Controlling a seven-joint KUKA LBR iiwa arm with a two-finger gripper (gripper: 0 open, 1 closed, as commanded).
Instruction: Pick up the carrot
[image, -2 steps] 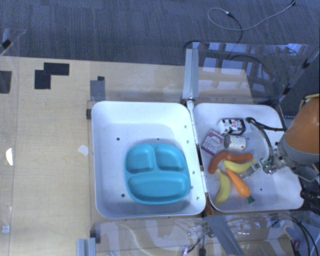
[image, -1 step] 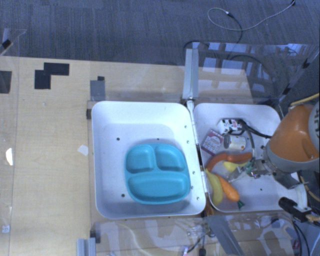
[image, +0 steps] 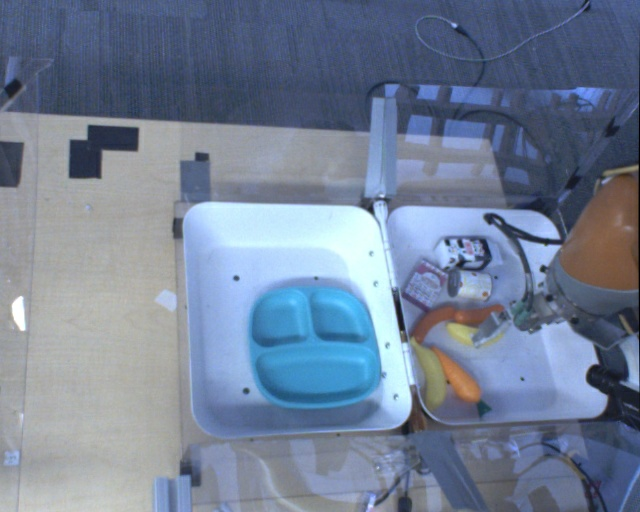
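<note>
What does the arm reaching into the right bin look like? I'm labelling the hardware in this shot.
The arm enters from the right as a rounded orange band with a grey section below it. A black cable loops from it over the right bin. The end effector is a small grey metal piece with pale tips.

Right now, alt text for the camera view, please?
The gripper reaches in from the right over the right bin, above a small pile including a carrot, a banana and small packages. The left bin holds a blue divided plate.
</note>
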